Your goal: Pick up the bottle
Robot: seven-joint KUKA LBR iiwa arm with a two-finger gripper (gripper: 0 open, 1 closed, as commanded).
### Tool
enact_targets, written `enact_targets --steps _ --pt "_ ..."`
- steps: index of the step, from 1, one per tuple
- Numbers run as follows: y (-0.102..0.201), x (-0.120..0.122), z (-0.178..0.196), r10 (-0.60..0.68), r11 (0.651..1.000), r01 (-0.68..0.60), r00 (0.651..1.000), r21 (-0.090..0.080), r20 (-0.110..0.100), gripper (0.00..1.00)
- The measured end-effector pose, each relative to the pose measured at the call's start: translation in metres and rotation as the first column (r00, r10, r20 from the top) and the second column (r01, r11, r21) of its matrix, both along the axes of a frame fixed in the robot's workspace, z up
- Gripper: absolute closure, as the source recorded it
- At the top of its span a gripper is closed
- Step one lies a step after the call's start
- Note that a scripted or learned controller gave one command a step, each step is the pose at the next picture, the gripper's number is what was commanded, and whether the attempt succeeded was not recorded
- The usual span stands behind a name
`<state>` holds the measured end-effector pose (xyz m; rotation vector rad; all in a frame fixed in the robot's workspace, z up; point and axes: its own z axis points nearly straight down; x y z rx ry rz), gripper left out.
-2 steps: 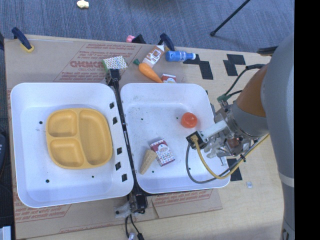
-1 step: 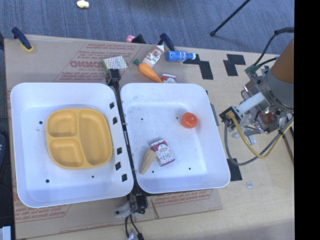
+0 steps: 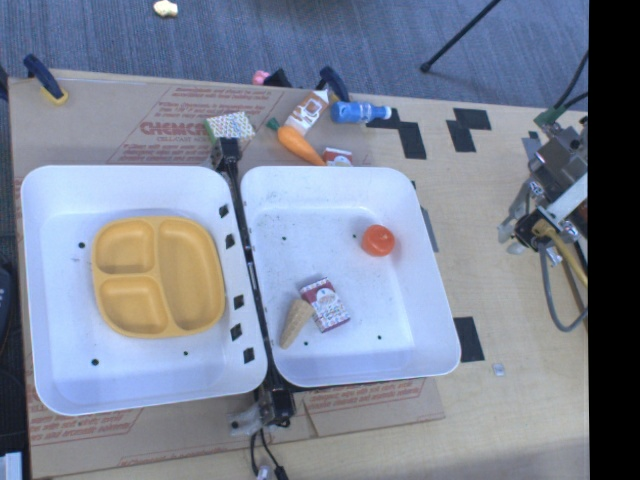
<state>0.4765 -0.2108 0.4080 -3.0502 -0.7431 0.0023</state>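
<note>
A small blue bottle (image 3: 357,112) with a white cap lies on its side on the bench, just behind the right bin (image 3: 430,268). To its left lies a white bottle (image 3: 307,111) with an orange label, tilted toward the bin. My gripper (image 3: 518,230) hangs at the far right, over the bare bench beside the right bin and well away from both bottles. Nothing shows in its grasp.
In the right bin are an orange round thing (image 3: 377,240), a red and white carton (image 3: 326,303) and a cone (image 3: 294,321). A yellow divided plate (image 3: 157,275) sits in the left bin (image 3: 40,268). A carrot (image 3: 298,145) and a patterned box (image 3: 230,126) lie behind the bins.
</note>
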Motion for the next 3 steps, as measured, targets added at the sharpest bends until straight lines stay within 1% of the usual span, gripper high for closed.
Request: enact_targets --steps 1,2,3 --pt "0.001 0.0 -0.128 -0.261 0.965 0.261 0.965 0.002 -0.005 1.0" --pt "0.003 -0.001 -0.278 -0.19 0.982 0.19 0.982 0.002 -0.006 1.0" --pt "0.066 0.0 -0.158 -0.254 0.967 0.254 0.967 0.001 -0.002 1.0"
